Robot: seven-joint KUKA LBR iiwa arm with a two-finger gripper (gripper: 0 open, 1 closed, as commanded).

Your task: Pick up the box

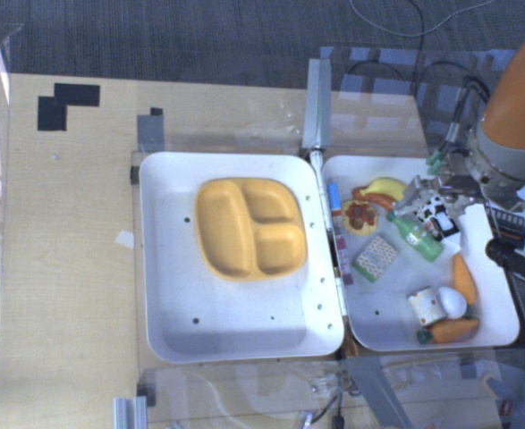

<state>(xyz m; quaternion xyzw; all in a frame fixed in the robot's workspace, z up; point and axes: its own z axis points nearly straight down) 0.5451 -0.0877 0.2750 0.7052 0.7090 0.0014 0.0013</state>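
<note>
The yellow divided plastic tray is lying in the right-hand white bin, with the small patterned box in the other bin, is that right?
Not quite. The camera view shows the yellow divided plastic tray lying in the left-hand white bin, not the right-hand one. The small patterned box is indeed in the other bin, the right-hand white bin, among the toy food.

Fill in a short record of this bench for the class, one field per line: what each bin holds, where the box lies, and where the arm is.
left bin: a yellow divided tray
right bin: a small patterned box, a green bottle, a banana, carrots, other small toys
box position: flat on the bin floor, toward the left side, apart from the arm
arm: over the right bin's upper right corner
gripper: hidden among the clutter, state unclear
</note>
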